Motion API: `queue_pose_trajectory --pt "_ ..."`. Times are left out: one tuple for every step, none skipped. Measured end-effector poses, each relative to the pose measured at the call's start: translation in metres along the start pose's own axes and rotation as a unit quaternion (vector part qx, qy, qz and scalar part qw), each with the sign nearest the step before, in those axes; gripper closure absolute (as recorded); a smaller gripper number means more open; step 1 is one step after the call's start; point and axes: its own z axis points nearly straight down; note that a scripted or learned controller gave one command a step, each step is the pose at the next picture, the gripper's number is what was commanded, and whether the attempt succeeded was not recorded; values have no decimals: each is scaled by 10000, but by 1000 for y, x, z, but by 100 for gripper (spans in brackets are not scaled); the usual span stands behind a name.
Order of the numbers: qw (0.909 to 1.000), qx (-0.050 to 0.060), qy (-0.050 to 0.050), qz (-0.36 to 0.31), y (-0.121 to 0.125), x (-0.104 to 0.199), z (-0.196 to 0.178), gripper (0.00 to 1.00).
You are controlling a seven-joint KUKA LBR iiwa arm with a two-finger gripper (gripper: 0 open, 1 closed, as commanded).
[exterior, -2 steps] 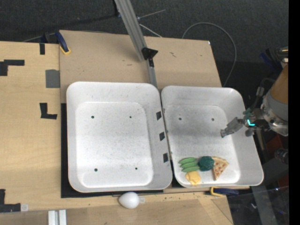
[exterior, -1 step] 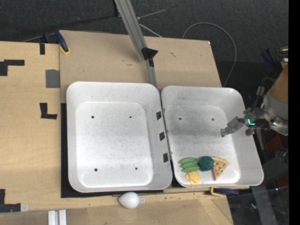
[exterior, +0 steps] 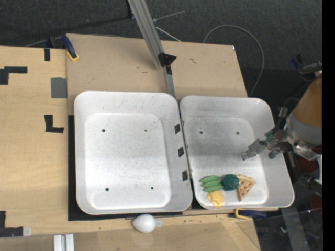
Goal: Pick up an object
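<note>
white plastic is most of what i see from here: two shallow bins side by side on the bench, the left bin point(exterior: 125, 150) bare inside, the right bin point(exterior: 230, 119) with a small cluster of toys in its near corner.

the gripper point(exterior: 254, 150) comes in from the right, just over the right bin's right wall. one grey finger point(exterior: 250, 151) points left and slightly down above the bin floor. i cannot tell how far the jaws are apart; they are too small and blurred at this angle. i see nothing between them, and the tip looks clear of the toys, though i cannot tell whether it touches the bin floor. the arm point(exterior: 309, 116) behind it shows its orange band at the right edge.

the things to pick lie below and left of the gripper, apart from it, against the bin's near wall: a green pod point(exterior: 211, 182), a dark green lump point(exterior: 229, 181) just beside it, a pizza slice point(exterior: 244, 187) touching the lump's right side, and a yellow piece point(exterior: 215, 197) under the pod.

outside the bins, a white egg point(exterior: 144, 223) sits on the bench just past the left bin's near edge. a grey pole point(exterior: 148, 27) slants in from the top toward the seam between the bins.
</note>
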Motion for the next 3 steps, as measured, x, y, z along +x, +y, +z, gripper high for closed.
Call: queue_pose_trajectory --pt "10000 -1 3 -4 2 2 44 0" --pt "10000 -28 -12 -4 2 2 83 0" --pt "10000 -27 -4 -6 2 3 71 100"
